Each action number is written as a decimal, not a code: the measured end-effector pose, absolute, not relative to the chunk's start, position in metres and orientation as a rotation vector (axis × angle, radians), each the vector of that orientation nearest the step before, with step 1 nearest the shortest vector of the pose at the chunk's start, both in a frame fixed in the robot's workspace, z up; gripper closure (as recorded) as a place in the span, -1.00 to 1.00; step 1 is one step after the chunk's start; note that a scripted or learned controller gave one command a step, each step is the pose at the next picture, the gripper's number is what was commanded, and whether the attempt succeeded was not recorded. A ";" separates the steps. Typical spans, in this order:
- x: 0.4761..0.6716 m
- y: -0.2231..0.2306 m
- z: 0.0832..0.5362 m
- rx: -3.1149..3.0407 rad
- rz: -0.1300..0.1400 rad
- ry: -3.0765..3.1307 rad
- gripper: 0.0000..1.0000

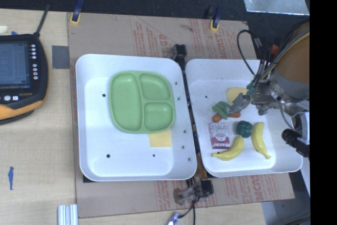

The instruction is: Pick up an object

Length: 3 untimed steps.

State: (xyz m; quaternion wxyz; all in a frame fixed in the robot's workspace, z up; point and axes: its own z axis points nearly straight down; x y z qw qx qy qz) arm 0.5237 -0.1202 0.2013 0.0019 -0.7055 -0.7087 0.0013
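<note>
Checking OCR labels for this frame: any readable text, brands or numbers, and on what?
Nothing reads clearly.
Cardboard sheet under the bins: red printed lettering, repeated, too blurred to quote.
Red packet in the right bin: pale print, too small to read.
Teach pendant at left: lit screen and buttons, nothing legible.
Green divided plate: no text.

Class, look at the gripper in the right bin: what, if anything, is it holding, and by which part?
Cannot be told. The gripper sits over the green and orange toys, but no object is clearly between its fingers.
</note>
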 end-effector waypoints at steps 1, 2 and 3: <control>0.574 -0.129 0.093 -2.211 0.008 -2.226 -1.00; 0.575 -0.131 0.104 -2.210 0.010 -2.230 1.00; 0.595 -0.076 0.193 -2.215 0.001 -2.226 1.00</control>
